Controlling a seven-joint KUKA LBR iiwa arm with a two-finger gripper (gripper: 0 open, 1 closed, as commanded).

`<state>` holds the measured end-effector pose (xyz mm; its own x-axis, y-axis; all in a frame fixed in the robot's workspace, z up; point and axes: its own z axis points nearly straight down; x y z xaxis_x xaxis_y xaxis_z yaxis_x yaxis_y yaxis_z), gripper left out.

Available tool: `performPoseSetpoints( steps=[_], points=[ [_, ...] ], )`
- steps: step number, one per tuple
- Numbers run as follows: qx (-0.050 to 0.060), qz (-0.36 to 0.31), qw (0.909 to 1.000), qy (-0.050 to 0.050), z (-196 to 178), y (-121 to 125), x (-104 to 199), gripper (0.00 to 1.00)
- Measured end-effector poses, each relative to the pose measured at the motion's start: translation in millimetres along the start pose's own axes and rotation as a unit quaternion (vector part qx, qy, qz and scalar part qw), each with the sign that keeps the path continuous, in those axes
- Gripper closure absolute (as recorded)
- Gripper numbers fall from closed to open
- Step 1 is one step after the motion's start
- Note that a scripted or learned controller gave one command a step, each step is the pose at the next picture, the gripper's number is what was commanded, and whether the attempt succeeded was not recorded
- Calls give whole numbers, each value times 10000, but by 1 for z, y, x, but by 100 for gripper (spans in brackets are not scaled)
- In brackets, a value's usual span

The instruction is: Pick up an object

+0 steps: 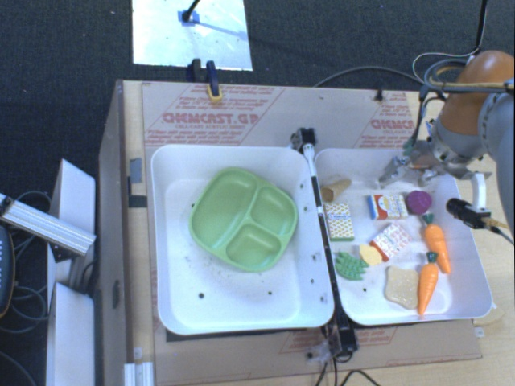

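Camera view gives us the end effector (410, 166) low at the right bin's (483, 296) far edge, and we cannot tell its opening or any hold. Nearest are the purple piece (418, 202) and small carton (388, 207); we judge that crowding could cause a glancing miss.

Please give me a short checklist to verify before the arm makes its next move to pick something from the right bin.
1. Pincer position: above the back of the right bin, over bare floor, touching no item. Ok.
2. Pincer carries nothing: cannot tell, it is too small and blurred.
3. Nearest targets reachable: purple ball and small box lie just in front of the pincer, apart from each other. Ok.
4. Crowding: two carrots lie close together near the bread slice; tight grasp there. Not ok.
5. Green tray sits in the left bin, away from the arm's path. Ok.
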<state>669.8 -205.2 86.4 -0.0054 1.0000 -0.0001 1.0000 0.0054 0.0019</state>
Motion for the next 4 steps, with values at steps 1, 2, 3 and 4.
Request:
performPoseSetpoints(
  steps=[1, 2, 3, 4],
  points=[
    [-30, -12, 10000, -12, -11, 1, 0, 100],
    [-29, -12, 10000, -12, -11, 1, 0, 0],
    [-8, 2, 10000, -1, -1, 1, 0, 0],
    [0, 1, 10000, 1, 0, 0, 0, 0]
  ],
)
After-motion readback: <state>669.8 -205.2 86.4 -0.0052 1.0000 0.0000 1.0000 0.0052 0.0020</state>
